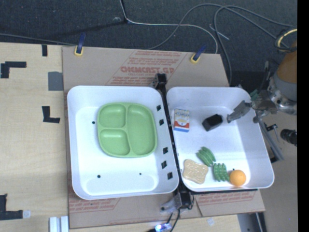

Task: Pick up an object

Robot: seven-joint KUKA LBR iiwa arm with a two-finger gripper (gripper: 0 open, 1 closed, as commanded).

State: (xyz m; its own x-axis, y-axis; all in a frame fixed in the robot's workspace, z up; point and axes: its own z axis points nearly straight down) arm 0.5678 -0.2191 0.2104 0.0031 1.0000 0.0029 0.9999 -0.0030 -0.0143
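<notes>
Camera view: two white bins side by side. Left bin (pixel 79 144) carries a green divided plate (pixel 127 129) w/ nothing on it, so it's likely the drop side. Right bin (pixel 251 144) has all the pickable stuff: small red-and-white carton (pixel 181 120) near the divider, black block (pixel 212 122) mid-bin, two green veg pieces (pixel 206 155) (pixel 220 171), a cracker (pixel 195 171) and an orange ball (pixel 237 178) crowded toward the near edge. Gripper (pixel 240 111) sits over the right bin's far right corner, near the black block but apart from it, nothing between its fingers; they look slightly spread, though view's too small to be sure. Block is probably the nearest target, standing clear of neighbours.
</notes>
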